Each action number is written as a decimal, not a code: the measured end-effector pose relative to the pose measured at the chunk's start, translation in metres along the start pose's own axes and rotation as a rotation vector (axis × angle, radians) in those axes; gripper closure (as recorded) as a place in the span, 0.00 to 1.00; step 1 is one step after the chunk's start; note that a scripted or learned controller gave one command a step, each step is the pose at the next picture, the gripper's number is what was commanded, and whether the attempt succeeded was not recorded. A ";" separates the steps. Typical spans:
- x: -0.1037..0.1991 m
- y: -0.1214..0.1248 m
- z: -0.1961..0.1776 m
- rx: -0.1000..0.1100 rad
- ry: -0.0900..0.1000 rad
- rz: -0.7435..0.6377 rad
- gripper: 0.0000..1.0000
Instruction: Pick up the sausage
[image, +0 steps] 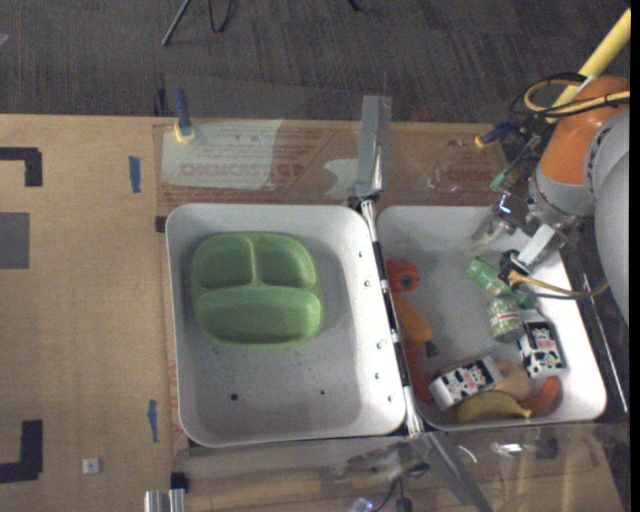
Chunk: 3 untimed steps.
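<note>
Banana (492, 408) and cow-print carton (541, 350) crowd the sausage (546, 394) in the right bin's (440, 250) near corner, so the gripper (512, 245), open or closed I cannot tell, may well clamp a neighbour instead.

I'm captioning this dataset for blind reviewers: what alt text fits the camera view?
The arm's gripper hovers over the right bin, above a clutter of toy food including a banana, two cow-print cartons and an orange figure. The left bin holds an upside-down green divided plate.
</note>
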<state>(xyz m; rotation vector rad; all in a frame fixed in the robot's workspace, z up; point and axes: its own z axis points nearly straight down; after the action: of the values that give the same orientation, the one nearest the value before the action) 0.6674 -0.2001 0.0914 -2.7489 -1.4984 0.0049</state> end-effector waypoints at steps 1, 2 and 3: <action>0.066 -0.070 0.006 -0.010 0.002 0.411 0.00; 0.073 -0.093 -0.091 -0.009 -0.002 0.406 0.00; 0.081 -0.079 0.007 -0.010 0.002 0.757 0.00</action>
<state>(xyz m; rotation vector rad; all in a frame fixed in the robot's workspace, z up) 0.6451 -0.0897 0.0852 -3.1172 -0.3780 0.0009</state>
